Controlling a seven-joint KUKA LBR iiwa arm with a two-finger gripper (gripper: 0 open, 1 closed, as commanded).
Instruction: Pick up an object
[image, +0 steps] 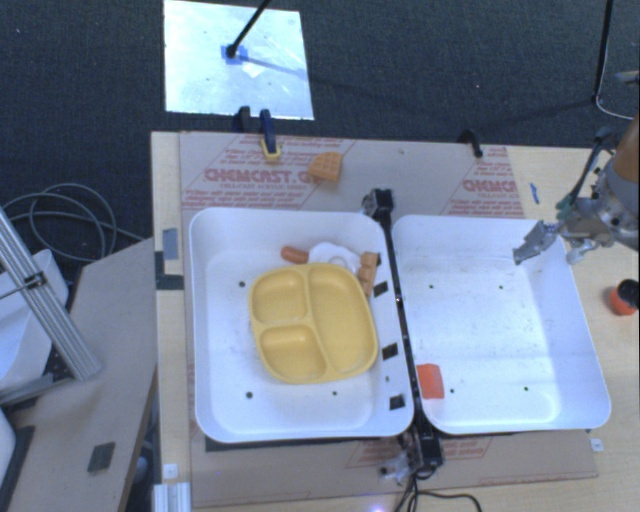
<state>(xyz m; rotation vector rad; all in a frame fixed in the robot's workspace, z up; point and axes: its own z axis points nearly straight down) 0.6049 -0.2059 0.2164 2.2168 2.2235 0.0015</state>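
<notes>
Dark carpet surrounds the desk (560, 170) with its two white bins.
Above the right bin's (560, 330) far right corner hangs the claw (552, 245), fingers apart, nothing between them. An orange block (429, 380) lies at that bin's near left; the left bin (215, 330) holds a yellow divided tray (310, 322).

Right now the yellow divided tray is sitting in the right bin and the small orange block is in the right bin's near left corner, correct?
Not quite. The camera view shows the yellow divided tray in the left bin, not the right. The small orange block does lie in the right bin's near left corner.
</notes>
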